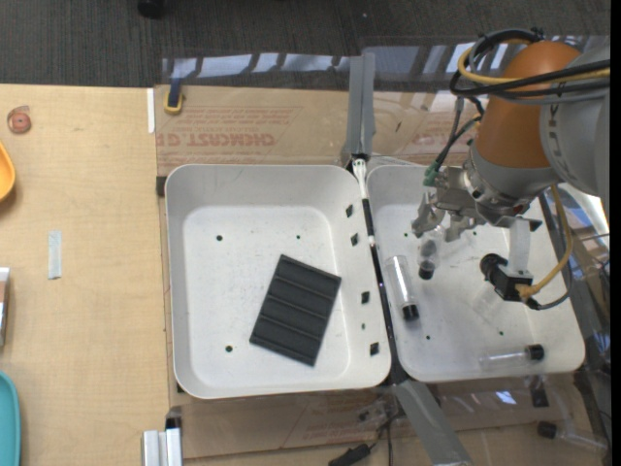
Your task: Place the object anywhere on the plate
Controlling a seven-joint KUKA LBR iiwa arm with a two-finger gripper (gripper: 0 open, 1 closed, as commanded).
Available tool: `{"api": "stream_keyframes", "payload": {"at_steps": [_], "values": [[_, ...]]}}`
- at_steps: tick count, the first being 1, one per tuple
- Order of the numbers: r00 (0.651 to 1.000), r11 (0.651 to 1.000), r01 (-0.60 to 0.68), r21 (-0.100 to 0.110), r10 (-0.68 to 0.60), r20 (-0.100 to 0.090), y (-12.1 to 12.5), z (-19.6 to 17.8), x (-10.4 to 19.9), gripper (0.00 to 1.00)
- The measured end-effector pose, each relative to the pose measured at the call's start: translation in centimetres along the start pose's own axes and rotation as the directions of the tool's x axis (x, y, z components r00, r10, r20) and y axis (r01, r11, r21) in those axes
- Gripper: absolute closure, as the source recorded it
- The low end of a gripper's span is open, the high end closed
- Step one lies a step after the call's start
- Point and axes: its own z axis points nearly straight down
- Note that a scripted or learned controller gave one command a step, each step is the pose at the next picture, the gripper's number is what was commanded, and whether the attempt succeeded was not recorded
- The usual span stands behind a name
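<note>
The plate (295, 310) is a dark, ribbed rectangle lying at a slant on the floor of the left bin (194, 289). Clear tubes with black caps lie in the right bin (563, 343): one (401, 285) near its left wall and one (509, 357) at the front right. A third short tube (426, 261) sits just below my gripper (439, 229), which hovers over the back left of the right bin. I cannot tell whether that tube is held or lies on the bin floor.
A black fitting on a yellow cable (498, 277) hangs from the wrist over the middle of the right bin. The raised divider (369, 250) between the bins lies between gripper and plate. Brown cardboard (252, 129) lines the bench behind the bins.
</note>
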Motion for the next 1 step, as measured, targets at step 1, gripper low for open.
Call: {"api": "stream_keyframes", "payload": {"at_steps": [1], "values": [[0.874,0.874,0.487,-0.001,-0.487,-0.001,-10.37,0.46,5.89,1.0]]}}
